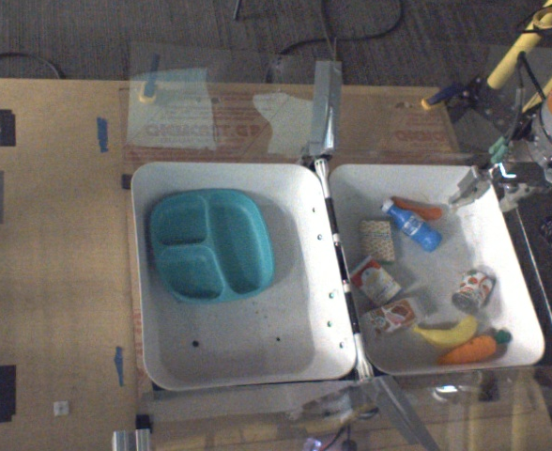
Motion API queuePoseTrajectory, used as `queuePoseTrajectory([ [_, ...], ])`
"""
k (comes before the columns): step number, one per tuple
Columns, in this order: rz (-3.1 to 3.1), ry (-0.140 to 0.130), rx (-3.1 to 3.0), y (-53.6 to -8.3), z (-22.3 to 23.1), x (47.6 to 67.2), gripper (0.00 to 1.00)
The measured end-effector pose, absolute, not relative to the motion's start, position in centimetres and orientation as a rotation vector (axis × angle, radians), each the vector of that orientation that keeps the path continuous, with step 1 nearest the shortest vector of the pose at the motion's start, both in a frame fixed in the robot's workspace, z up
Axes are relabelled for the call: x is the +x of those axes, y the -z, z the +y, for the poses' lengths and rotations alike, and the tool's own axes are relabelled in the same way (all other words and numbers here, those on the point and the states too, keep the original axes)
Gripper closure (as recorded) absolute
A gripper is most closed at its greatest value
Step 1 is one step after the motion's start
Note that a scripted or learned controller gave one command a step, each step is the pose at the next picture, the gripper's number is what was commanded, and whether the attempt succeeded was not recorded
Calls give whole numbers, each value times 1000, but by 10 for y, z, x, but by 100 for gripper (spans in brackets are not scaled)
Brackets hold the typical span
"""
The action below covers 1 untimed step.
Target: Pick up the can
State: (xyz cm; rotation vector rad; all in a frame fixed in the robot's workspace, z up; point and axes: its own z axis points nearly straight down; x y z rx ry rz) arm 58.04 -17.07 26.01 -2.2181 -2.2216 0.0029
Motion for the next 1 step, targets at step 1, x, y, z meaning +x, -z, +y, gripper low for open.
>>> queuePoseTrajectory([
  [1, -1697, -3, -2644, -311, -146, 601, 0],
])
